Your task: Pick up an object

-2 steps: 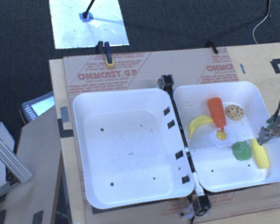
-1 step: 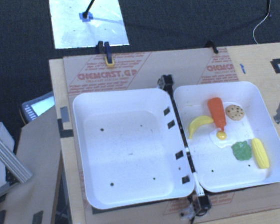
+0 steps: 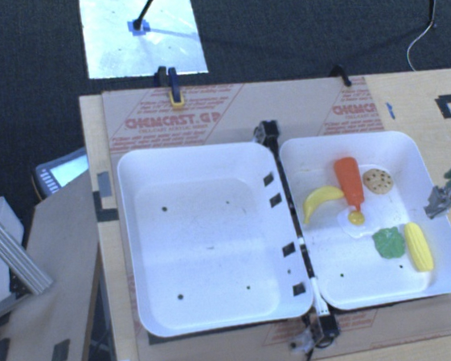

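The claw (image 3: pixel 448 199) is sitting at the right bin's (image 3: pixel 417 154) edge; I cannot tell its state. The carrot (image 3: pixel 349 182) is pointing up-down.

Both bins, the left bin (image 3: pixel 208 242) and the right bin (image 3: pixel 334 284), are white. Contents of the right bin: yellow banana (image 3: pixel 321 199); orange-red bottle (image 3: pixel 350 183) with yellow cap; tan cookie (image 3: pixel 378 180) with dark specks; green leafy piece (image 3: pixel 390 243); yellow corn cob (image 3: pixel 418 246).
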Robot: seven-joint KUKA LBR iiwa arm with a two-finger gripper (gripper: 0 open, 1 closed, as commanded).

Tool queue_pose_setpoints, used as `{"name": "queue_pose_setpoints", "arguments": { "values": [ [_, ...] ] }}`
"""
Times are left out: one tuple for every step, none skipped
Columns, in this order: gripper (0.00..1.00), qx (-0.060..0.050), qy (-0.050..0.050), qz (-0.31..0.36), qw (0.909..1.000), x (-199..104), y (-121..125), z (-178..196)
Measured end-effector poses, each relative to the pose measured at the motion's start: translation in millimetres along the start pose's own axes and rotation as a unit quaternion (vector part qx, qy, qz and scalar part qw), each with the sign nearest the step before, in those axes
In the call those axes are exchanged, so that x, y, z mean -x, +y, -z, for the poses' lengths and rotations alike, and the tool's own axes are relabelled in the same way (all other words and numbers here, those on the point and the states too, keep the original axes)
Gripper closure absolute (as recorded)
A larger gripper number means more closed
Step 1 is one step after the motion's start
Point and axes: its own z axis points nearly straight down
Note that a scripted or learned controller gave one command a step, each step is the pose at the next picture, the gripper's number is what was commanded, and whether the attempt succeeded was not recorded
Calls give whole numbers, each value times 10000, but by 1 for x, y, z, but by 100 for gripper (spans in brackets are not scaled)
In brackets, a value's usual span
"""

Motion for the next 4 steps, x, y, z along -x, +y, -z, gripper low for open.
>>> {"name": "queue_pose_setpoints", "arguments": {
  "values": [
    [100,2,0,-1,10000,0,0,-35],
    [100,45,-17,14,10000,1,1,18],
    [100,6,-1,2,10000,0,0,-25],
    [100,-4,5,-3,10000,0,0,-102]
  ]
}}
